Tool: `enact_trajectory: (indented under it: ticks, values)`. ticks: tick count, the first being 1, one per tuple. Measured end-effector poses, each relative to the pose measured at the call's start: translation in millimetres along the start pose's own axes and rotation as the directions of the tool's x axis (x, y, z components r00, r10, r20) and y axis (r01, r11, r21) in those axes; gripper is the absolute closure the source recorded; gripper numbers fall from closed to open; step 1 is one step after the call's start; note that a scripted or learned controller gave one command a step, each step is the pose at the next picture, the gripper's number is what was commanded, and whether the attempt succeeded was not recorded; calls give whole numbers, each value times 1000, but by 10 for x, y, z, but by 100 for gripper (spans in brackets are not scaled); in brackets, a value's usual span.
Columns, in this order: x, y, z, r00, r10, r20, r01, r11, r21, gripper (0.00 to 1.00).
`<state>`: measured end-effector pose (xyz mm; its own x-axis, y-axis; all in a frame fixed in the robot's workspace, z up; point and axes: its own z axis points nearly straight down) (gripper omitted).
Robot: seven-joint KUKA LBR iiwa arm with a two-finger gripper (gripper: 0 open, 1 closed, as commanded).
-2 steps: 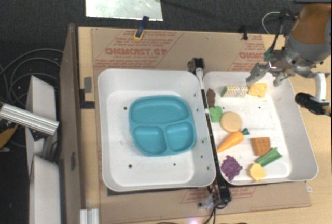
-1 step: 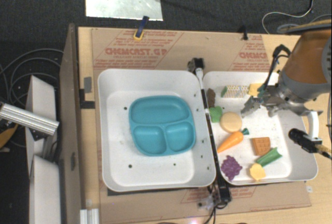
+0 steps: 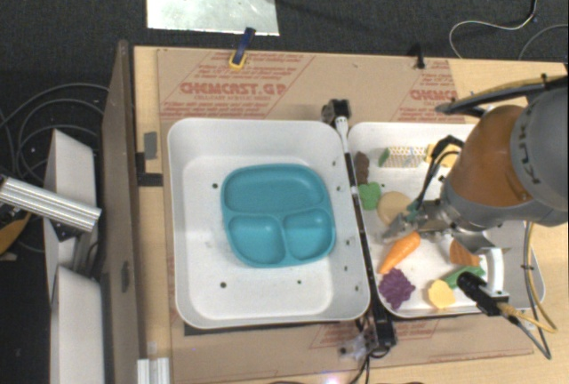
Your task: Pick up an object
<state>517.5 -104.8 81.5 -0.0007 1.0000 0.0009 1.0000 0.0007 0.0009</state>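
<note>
Nearest the camera, along the bench's front edge, sit the front rims of the two white bins. Going left to right, the left bin (image 3: 191,196) holds a blue divided plate (image 3: 277,213) lying flat in its middle, with three compartments and nothing visible in them. A dark divider strip runs between the bins.

The right bin (image 3: 369,142) holds a scatter of toy food. Near its left wall lie a small green piece (image 3: 368,194) and, just beside it, a pale round piece (image 3: 392,206). Below these a carrot (image 3: 399,252) lies at a slant, its thick end up and to the right. Farther toward the front sit a purple bunch of grapes (image 3: 396,286) and a yellow piece (image 3: 441,293), close together but apart.

The gripper (image 3: 416,220) hangs just above the carrot's upper end, between it and the pale round piece, under the grey arm (image 3: 542,169) with its orange band. Whether its fingers are apart or together cannot be told; nothing shows between them.

The carrot looks the likeliest target. It is probably light, stiff plastic and somewhat slippery, tapering toward the tip, so a hold across the thick upper part, fingers square to its length, seems safest; a pinch near the narrow tip might squeeze it out sideways.
</note>
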Motion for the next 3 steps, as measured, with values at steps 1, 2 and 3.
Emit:
enact_trajectory:
  ticks: [1,2,3]
  values:
    - [-14,27,-140,1000,-1,1,1,1000,-5,100]
    - [-13,25,-136,1000,-1,1,1,1000,-4,0]
    - [-374,496,-32,1000,-1,4,1,1000,-5,0]
